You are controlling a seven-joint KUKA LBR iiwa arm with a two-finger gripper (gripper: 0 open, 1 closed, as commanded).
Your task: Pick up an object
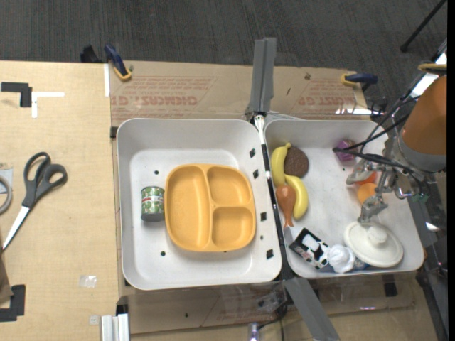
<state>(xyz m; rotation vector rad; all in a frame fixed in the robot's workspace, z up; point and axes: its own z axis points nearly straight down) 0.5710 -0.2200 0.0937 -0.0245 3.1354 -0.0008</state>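
Gripper (372, 206) partly hides orange object (365, 191)

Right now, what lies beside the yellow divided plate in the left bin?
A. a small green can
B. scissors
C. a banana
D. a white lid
A: the small green can lies on its side at the left edge of the yellow divided plate, inside the left bin.

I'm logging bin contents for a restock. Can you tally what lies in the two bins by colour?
Yellow or orange: 4, the divided tray, banana, carrot, orange piece
White: 2, the lidded dish, small white object
Brown: 1, the round item
Green: 1, the can
Purple: 1, the small piece
Black-and-white: 1, the toy
Total: 10
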